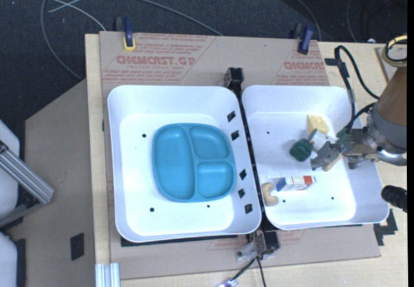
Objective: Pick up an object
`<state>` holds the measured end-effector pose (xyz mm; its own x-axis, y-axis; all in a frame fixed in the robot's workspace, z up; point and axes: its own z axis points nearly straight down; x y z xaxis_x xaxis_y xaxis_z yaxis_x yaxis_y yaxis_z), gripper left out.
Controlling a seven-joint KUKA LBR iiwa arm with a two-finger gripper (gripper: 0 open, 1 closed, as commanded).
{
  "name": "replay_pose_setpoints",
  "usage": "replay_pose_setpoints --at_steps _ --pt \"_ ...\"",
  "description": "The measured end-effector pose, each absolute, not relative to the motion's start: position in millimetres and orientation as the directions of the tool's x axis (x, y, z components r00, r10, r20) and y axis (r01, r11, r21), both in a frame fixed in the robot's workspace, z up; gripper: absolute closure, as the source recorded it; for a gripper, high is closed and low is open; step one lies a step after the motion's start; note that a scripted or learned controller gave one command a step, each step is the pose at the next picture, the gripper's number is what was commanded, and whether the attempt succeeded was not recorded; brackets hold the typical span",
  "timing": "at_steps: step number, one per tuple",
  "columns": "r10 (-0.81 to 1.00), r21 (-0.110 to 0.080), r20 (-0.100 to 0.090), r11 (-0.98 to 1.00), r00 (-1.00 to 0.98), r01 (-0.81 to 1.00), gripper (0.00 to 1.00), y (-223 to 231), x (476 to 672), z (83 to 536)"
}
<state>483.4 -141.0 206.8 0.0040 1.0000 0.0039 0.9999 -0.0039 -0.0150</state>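
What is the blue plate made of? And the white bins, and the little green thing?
The blue plate looks like matte plastic: one even color, soft molded dividers. The white bins look like thin glossy plastic, with rounded, formed rims. The little green thing beside the gripper is too small to tell, maybe plastic or rubber.

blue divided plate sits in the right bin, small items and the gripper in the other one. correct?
Not quite. The camera view shows the blue divided plate in the left bin, not the right. The rest holds: the small items, a dark green piece, a yellow piece and a red and white object, lie in the other bin, and the gripper is over it too.
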Motion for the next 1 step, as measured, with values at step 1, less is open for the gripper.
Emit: replay_pose_setpoints --at_steps 1 --pt "1.0 -0.001 0.001 0.0 0.0 1.0 0.0 -140.6 486.4 213.1"
